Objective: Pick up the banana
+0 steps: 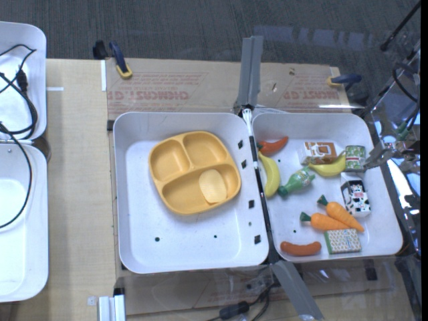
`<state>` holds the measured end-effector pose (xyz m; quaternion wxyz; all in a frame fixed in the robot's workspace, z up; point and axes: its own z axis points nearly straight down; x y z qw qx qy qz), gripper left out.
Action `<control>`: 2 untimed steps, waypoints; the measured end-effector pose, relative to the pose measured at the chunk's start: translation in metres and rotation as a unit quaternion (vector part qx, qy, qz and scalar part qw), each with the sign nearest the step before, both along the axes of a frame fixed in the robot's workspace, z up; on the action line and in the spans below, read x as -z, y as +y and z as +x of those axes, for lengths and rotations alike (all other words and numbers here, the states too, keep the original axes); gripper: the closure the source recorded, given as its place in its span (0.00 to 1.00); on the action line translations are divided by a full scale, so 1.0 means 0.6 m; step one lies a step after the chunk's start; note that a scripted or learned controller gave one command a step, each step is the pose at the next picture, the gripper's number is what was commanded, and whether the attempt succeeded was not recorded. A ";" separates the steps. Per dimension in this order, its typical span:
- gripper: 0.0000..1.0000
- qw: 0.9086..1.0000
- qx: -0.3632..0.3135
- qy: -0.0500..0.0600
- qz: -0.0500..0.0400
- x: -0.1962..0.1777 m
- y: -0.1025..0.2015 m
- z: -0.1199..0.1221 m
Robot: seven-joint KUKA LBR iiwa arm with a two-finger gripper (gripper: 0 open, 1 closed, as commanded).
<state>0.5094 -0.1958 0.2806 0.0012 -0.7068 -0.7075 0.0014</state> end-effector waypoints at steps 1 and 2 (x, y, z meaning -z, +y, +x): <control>0.00 1.000 -0.024 0.000 0.000 0.135 0.038 0.073; 0.00 0.995 -0.102 -0.002 0.000 0.289 -0.012 0.147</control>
